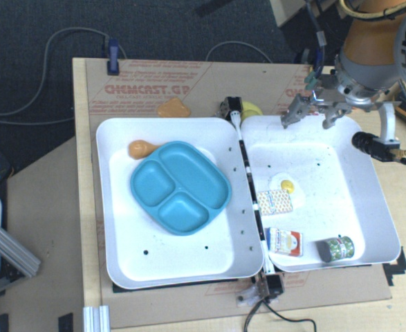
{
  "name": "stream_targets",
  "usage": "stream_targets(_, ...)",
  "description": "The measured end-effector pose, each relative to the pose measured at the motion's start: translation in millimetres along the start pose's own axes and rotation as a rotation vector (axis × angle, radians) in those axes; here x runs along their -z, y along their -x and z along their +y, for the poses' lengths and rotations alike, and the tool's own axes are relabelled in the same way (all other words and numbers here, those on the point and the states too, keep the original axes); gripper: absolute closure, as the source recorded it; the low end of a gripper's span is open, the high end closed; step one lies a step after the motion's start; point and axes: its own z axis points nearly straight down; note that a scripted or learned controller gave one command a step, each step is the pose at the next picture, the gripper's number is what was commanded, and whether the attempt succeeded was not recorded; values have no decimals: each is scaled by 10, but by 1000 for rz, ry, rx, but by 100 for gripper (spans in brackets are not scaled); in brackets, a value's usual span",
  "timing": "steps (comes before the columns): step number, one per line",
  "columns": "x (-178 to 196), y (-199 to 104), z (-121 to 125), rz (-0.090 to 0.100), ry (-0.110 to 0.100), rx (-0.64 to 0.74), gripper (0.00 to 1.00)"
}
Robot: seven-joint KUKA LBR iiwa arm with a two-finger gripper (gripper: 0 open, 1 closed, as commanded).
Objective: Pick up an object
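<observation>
Camera view: gripper hangs spread and unladen over upper right bin rim; nearest pick, small patterned packet at bin's centre-left, looks light, flat, soft — probably best pinched across its narrow sides.

The grey arm reaches in from the right, its pincer spread open, holding nothing.

A brown board printed with red lettering is lying flat over a paler bench top. Dark blue-grey carpet is showing beyond the board's far and left edges. A grey cable is looping across that carpet, meeting a blue clamp at the board's far left corner. Light is falling evenly.
</observation>
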Motion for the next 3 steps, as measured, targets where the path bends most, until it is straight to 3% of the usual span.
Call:
stream_targets(1, -269, 92, -336, 1, -5, -2, 0)
stream_targets(2, -1577, 387, -348, 1, -5, -4, 0)
stream_targets(3, -1515, 68, -722, 3, -5, 0, 0)
